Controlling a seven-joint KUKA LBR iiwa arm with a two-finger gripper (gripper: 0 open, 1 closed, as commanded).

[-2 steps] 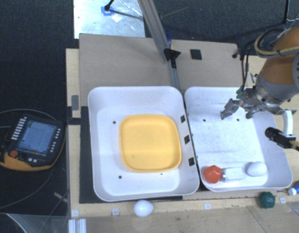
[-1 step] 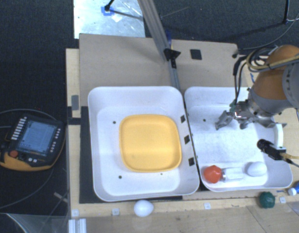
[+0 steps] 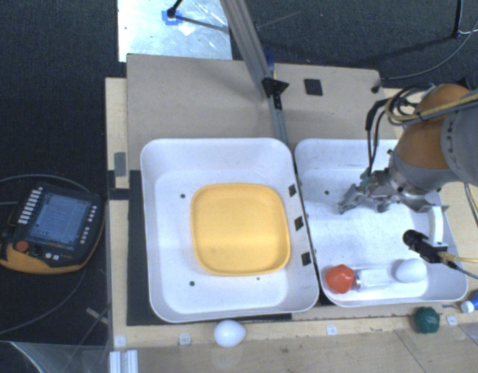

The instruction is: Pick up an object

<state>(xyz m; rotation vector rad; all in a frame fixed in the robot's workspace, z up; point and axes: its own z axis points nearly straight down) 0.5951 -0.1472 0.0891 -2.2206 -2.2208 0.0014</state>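
Note:
In the right bin (image 3: 320,158), a red ball (image 3: 340,278) lies at the front left corner. A clear tube-like item (image 3: 373,277) lies just right of it, and a white egg-shaped object (image 3: 410,270) rests further right by the front rim. My gripper (image 3: 354,200) hangs over the middle of this bin, pointing left, well behind those objects. Nothing shows between its fingers. The left bin (image 3: 161,208) holds a square yellow plate (image 3: 240,228).
A white egg (image 3: 229,332) lies on the bench in front of the left bin. A dark green ball (image 3: 427,319) sits at the front right, outside the bins. A teach pendant (image 3: 50,225) lies on the floor to the left. A metal pole (image 3: 250,33) slants up behind the bins.

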